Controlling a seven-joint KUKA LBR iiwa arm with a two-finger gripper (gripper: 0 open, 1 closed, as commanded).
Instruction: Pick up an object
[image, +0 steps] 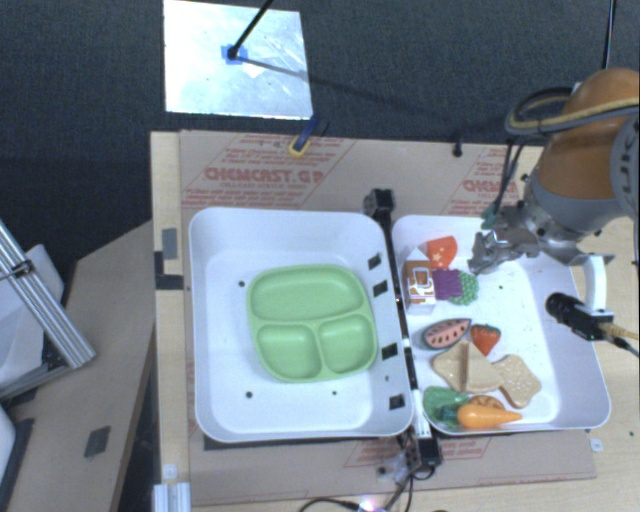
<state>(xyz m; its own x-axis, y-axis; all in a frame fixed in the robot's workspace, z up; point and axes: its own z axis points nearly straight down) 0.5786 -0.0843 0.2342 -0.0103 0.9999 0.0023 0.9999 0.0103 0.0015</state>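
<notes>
Two bins; end effector (487, 250) hovers near right bin's (590, 390) far edge, grip seemingly indiscernible.

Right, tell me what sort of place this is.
Probably a robot lab test bench: two white bins on a board, toy food like a carrot, a green tray, and the arm's gripper.
</notes>
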